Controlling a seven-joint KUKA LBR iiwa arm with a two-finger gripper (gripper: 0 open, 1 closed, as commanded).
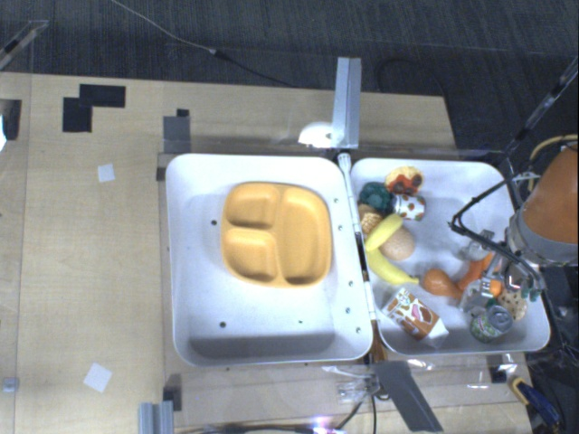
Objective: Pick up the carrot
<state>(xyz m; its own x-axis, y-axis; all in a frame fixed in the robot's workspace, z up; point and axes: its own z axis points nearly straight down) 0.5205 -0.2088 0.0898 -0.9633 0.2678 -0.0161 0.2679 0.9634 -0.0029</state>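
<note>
Tabletop carried two white bins. Left bin, well away to the left of the jaws, held a yellow divided tray and nothing the task needed.

Right bin was crowded. Farthest left of the jaws: a dark green item w/ a small round toy just behind it, then a banana curving down past a pale egg-shaped item. Nearer: a printed snack packet low in the bin, and an orange rounded item just left of the jaws.

Carrot: thin orange stick, tilted, lying right at the jaws, just beside that orange rounded item. The gripper sat low over the bin's right end, arm's orange band above it. A can lay just below the jaws.

Jaws' state: couldn't tell; cables and clutter hid the tips, and whether the carrot sat btwn them wasn't readable.

Step, as judged: approach/grasp stage, no lift evident. Next move would prob. need the jaws centred across the carrot's narrow width, closing firmly w/o snagging the can or the orange neighbour, then a straight lift.
</note>
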